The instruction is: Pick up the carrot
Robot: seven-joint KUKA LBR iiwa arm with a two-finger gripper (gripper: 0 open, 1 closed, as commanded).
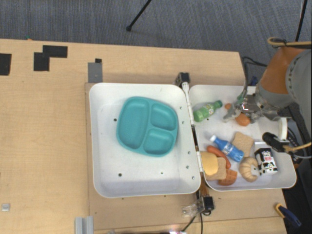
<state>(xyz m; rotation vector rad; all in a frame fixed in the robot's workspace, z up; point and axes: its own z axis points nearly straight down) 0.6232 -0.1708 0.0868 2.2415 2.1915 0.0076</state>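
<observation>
Found the small orange carrot (243,120) near the far side of the shallow white right-hand bin (217,126), touching or just below the metal two-finger gripper (242,107). Could not tell whether clenched or released. Seemingly lowered there for grasping, apart from the green plastic bottle (205,110).

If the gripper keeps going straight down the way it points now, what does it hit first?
Most likely the carrot, which lies right under the gripper in the right bin. Depth is hard to judge from this slanted view.
</observation>
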